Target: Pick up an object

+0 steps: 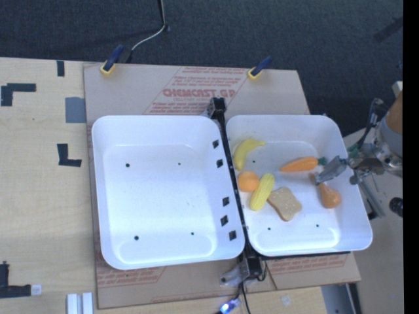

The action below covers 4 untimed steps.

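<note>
Bread slice [285, 203] lies nearest; pincer [329, 169] (grip state unclear) hovers in the right bin [350, 234] between carrot [300, 165] and pear [328, 195].

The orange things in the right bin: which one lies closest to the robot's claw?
The orange pear-shaped piece, just below the gripper by the bin's right side. The carrot lies further left, and the round orange sits by the divider.

Bench: my light wooden bench [39, 195] carried a brown cardboard sheet [196, 90].
Cardboard sheet: two clamps, [112, 59] and [260, 65], pinned its far edge.
Bins: my left bin [157, 129] and right bin [294, 241] sat side by side on the cardboard.
</note>
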Motion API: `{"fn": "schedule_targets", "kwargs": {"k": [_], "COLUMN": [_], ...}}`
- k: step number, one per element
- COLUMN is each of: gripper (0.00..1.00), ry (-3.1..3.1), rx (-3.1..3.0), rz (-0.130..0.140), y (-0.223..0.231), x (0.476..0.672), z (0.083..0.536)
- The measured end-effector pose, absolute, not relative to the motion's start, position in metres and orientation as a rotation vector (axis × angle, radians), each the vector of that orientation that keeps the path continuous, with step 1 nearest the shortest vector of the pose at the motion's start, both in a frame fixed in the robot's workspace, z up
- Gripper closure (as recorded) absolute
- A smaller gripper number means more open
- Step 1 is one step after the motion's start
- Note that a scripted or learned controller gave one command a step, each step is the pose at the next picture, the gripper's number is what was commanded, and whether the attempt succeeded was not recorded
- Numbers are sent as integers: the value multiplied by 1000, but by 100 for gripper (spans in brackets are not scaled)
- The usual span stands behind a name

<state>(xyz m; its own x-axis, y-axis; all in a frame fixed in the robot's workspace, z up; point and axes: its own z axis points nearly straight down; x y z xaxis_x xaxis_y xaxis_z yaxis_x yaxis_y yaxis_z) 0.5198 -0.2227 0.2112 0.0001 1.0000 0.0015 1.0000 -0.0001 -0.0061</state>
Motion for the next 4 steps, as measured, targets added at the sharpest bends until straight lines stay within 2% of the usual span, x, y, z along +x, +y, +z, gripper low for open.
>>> {"fn": "schedule_targets", "kwargs": {"k": [1, 2, 3, 4], "gripper": [0, 0, 0, 0], "ry": [-2224, -2227, -2234, -2232], "rx": [-2207, -2221, -2218, -2223], "rz": [1, 5, -9, -12], "y": [-149, -103, -54, -26], "x": [593, 609, 673, 641], "z": [99, 82, 188, 411]}}
